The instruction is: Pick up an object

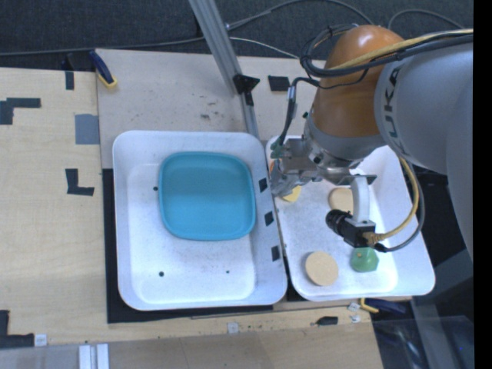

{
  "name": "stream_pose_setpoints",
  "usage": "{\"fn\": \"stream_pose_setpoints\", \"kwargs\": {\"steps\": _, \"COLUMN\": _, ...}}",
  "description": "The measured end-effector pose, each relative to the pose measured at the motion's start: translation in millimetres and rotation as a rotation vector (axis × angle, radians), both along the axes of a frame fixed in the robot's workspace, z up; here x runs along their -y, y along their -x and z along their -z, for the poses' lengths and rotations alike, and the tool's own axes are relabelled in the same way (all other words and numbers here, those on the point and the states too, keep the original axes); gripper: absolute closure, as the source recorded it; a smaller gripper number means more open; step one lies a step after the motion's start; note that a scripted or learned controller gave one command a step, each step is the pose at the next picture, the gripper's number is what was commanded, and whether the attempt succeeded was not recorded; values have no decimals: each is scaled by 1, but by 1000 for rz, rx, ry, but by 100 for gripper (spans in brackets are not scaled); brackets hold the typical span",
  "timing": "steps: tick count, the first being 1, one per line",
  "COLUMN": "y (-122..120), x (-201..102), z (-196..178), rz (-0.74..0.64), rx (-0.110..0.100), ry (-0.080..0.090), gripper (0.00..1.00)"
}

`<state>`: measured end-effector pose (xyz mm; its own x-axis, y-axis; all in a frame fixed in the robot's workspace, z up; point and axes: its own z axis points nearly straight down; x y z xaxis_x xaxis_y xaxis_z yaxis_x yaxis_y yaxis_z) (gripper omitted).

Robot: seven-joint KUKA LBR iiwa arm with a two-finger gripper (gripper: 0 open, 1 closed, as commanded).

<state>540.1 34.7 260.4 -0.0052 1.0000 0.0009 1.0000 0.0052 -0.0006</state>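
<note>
My gripper (283,180) hangs low over the far left side of the right bin (411,279), close to the wall shared with the left bin. A small yellow object (291,196) peeks out just under it; whether it is gripped is hidden by the gripper body. A round tan disc (320,268) lies at the bin's front. A small green object (364,260) sits to the right of the disc. Another tan piece (340,199) lies mid-bin, partly behind the wrist bracket.
The left bin (138,283) holds a blue squarish plate (207,195). A slanted metal post (223,44) rises behind the bins. The bulky orange-and-grey arm (361,91) covers the back of the right bin.
</note>
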Motion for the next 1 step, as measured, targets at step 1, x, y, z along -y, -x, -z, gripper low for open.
{"fn": "stream_pose_setpoints", "kwargs": {"steps": 1, "y": 4, "x": -53, "z": 19, "rz": 0, "rx": -2, "ry": 1, "gripper": 100}}
